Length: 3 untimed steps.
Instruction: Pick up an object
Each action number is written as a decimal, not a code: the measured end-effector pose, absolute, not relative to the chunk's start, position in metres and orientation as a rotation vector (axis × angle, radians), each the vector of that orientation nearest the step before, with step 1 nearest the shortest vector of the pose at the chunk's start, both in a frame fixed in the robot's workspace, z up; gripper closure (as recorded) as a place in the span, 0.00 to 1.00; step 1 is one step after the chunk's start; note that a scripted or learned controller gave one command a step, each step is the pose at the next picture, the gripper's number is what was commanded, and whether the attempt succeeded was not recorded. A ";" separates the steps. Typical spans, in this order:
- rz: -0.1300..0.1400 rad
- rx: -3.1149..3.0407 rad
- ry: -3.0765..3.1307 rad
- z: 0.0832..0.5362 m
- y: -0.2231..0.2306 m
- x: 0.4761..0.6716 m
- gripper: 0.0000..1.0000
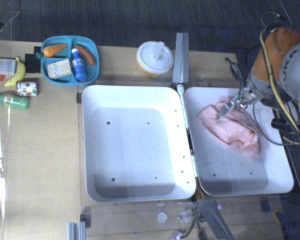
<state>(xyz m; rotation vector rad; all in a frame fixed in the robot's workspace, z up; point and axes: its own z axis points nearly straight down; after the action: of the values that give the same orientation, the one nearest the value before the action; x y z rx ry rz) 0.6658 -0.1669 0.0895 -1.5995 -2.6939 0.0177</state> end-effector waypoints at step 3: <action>-0.005 -1.621 -2.703 0.103 -0.201 0.672 1.00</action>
<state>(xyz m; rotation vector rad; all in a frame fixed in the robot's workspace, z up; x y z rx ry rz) 0.6721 -0.2011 0.1029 -1.6206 -2.7025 -0.0053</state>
